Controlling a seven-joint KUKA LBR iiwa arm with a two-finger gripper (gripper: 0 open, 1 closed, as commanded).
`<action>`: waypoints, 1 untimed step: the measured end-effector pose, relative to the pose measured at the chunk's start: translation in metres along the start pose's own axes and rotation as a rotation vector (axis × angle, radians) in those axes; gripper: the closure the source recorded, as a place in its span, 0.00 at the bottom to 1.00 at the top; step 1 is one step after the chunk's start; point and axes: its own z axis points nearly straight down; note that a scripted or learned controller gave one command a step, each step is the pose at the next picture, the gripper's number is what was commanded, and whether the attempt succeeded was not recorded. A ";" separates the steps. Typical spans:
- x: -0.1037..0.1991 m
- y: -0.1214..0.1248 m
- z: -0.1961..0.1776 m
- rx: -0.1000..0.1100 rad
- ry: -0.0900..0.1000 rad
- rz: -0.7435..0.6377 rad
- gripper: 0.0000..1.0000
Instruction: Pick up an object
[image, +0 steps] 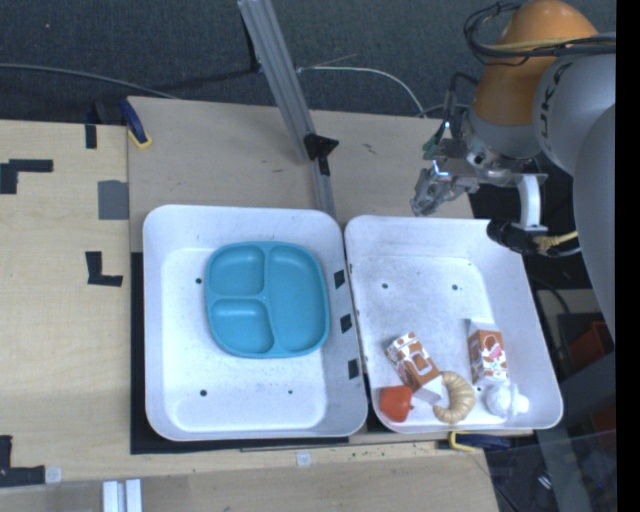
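A: Where is the gripper (432, 192) sitting?
B: It is hanging above the far rim of the right bin (440, 232), over the surface (220, 160); how far its fingers are standing apart I cannot tell.
A: And the objects?
B: They are lying in that bin's near corner; a small carton (413, 359), a croissant (457, 397), a red piece (396, 402), another carton (487, 356); a blue divided plate (267, 299) is lying in the left bin (170, 300).

My gripper (432, 192) hangs at the upper right, above the right bin's (420, 232) far rim; the croissant (456, 396) lies at lower right, well apart.
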 end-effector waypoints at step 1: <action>0.000 0.001 -0.054 -0.001 0.000 0.000 1.00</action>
